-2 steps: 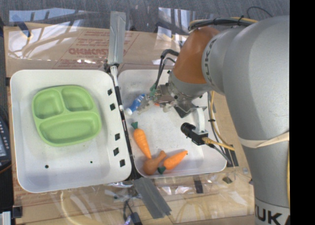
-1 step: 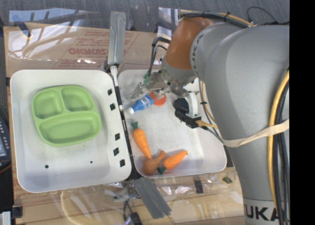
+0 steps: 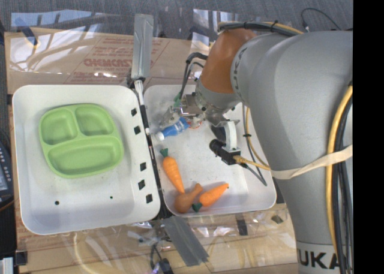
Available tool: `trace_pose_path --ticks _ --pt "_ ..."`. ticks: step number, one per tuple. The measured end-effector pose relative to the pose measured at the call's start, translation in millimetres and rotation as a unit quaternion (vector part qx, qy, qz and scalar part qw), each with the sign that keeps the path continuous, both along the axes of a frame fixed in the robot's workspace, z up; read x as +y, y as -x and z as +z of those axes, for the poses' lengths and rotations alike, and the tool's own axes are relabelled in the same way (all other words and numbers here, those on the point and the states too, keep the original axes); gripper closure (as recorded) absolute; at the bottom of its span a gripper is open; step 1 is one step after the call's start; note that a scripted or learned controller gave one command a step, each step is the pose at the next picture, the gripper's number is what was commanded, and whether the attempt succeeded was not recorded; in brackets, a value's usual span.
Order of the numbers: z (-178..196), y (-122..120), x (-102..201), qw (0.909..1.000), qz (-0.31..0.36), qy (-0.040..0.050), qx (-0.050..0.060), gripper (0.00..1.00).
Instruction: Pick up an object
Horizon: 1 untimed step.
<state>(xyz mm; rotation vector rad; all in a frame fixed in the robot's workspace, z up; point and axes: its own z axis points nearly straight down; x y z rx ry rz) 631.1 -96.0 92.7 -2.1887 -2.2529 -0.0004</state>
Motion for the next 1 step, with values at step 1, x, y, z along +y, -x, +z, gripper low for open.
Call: trace_pose_path --ticks 1 --pt "7.4 0.3 0.0 1.0 0.003 0.0001 0.003 1.0"
